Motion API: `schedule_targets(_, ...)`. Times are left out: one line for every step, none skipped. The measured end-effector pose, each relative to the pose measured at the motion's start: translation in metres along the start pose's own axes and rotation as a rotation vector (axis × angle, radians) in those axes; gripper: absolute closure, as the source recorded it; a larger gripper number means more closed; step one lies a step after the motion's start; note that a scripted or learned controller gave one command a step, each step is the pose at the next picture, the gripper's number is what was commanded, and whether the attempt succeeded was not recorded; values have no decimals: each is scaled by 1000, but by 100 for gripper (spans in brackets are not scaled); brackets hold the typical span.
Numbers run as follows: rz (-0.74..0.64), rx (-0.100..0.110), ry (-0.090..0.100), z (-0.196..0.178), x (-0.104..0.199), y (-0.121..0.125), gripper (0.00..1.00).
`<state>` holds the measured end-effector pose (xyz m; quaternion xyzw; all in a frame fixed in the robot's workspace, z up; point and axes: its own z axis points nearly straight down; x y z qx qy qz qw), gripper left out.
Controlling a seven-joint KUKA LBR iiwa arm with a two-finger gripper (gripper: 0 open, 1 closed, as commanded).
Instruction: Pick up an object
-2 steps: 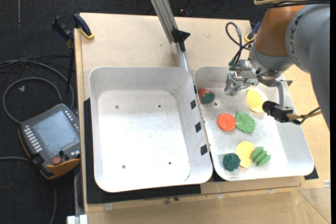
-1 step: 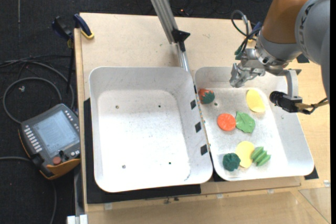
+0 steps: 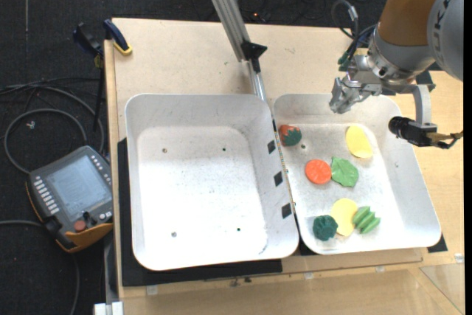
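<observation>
Camera view, from above at a slant: the gripper (image 3: 342, 102) hangs over the far rim of the right bin (image 3: 413, 181), above the toys and touching none of them; whether its pincer is spread or pressed together I cannot tell. All candidates sit in that bin, within the arm's reach: a yellow piece (image 3: 359, 142) nearest, an orange disc (image 3: 318, 172) touching a green leaf-like piece (image 3: 344, 172), and a small red-and-green toy (image 3: 290, 134) near the divider. The left bin (image 3: 147, 114) probably serves for dropping.

The arm (image 3: 420, 7) reaches in from the right, gripper (image 3: 343, 101) angled downward, seemingly holding nothing.
</observation>
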<state>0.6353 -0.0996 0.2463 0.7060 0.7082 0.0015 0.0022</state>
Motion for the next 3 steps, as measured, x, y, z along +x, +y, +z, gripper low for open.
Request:
schedule_targets(-5, 7, 3, 11, 59, -3, 100)
schedule_targets(-4, 8, 2, 11, 112, -21, 100)
schedule_targets(-6, 6, 3, 4, 173, -30, 100)
